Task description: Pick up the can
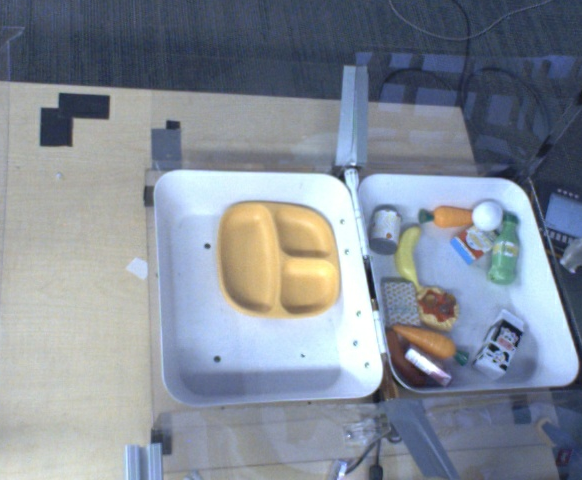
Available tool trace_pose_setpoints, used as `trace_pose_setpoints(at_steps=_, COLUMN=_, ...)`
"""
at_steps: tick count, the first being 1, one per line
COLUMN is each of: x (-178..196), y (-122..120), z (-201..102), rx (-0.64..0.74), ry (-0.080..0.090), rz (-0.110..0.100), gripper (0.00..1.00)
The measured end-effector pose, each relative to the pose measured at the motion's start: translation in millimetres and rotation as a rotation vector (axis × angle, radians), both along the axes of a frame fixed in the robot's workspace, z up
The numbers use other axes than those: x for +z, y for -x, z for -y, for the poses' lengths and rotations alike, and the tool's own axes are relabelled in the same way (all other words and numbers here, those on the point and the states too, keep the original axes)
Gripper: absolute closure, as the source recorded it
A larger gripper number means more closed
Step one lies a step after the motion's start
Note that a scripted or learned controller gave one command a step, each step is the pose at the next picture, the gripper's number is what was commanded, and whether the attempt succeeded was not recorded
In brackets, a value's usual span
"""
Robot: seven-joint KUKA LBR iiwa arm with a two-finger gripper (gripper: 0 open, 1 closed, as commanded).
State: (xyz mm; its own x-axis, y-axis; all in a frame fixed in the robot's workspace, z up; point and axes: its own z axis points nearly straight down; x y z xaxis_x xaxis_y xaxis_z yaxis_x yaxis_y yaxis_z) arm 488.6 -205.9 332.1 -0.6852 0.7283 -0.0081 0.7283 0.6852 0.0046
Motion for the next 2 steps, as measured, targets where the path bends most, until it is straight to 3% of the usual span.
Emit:
trace_pose_setpoints(at_steps=1, x=104.5, y=-23.9, z=-0.3, rx=0.363, ry=0.005, rz=0.002, gripper=1.00)
trace_pose_setpoints(at_steps=2, x=22.6, y=-4.4, z=0.0, rx=0.629, ry=0.006, rz=0.000, gripper=1.00)
